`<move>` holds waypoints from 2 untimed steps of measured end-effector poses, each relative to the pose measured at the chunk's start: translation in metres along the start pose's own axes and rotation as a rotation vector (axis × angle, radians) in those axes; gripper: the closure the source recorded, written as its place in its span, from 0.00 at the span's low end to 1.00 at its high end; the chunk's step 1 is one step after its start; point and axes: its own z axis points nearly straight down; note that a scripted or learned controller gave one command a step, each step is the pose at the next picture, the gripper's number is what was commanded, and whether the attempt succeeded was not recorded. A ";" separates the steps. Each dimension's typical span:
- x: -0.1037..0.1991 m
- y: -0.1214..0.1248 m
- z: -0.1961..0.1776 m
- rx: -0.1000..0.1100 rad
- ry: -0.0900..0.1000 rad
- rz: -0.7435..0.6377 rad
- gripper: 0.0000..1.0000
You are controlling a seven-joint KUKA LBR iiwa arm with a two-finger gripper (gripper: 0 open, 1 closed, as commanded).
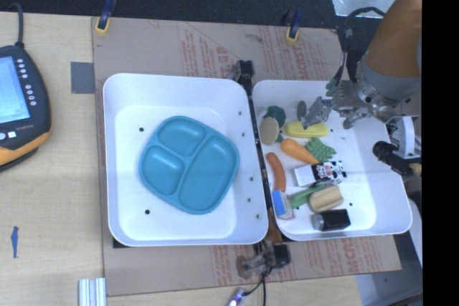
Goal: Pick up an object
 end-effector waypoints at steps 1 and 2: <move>-0.020 0.030 0.094 -0.009 -0.002 0.002 0.00; 0.025 -0.024 0.109 0.001 -0.001 -0.001 0.00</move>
